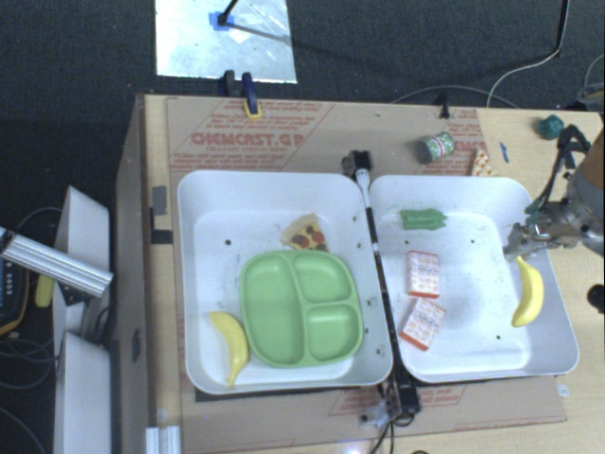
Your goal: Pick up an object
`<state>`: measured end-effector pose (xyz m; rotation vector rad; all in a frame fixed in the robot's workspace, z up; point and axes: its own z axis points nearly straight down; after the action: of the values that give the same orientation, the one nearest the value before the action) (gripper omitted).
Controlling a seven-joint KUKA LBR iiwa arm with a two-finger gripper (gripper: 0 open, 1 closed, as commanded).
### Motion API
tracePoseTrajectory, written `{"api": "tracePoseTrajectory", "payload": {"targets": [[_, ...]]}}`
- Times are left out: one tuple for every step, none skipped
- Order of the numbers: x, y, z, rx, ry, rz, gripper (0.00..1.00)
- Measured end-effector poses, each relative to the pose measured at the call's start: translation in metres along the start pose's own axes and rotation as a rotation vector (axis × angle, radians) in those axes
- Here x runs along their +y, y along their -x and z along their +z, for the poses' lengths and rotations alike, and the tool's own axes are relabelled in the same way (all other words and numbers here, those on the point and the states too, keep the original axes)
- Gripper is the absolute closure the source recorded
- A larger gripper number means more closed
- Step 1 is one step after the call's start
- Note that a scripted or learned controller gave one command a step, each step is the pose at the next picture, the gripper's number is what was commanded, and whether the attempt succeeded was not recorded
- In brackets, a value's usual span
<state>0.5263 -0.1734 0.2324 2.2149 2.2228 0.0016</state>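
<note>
My gripper (523,241) reaches in over the right bin's (473,357) right rim, just above the top end of a yellow banana (527,294) that lies against that bin's right wall. Further left in the same bin lie two red-and-white packets, one (423,273) above the other (422,323), and a green oblong piece (422,218) near the back. The left bin (203,253) holds a green divided plate (301,308), a pizza slice (304,233) behind it and a second banana (230,343) at its front left.
A small green-and-white can (438,146) lies on the cardboard sheet behind the right bin. A black divider bar (373,244) runs between the bins. A teal object (551,126) sits at the far right, and cables hang near the arm (581,197).
</note>
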Motion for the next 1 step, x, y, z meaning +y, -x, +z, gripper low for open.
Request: {"api": "tracePoseTrajectory", "payload": {"targets": [[0.0626, -0.0532, 0.0109, 0.003, -0.001, -0.001, 1.0]]}}
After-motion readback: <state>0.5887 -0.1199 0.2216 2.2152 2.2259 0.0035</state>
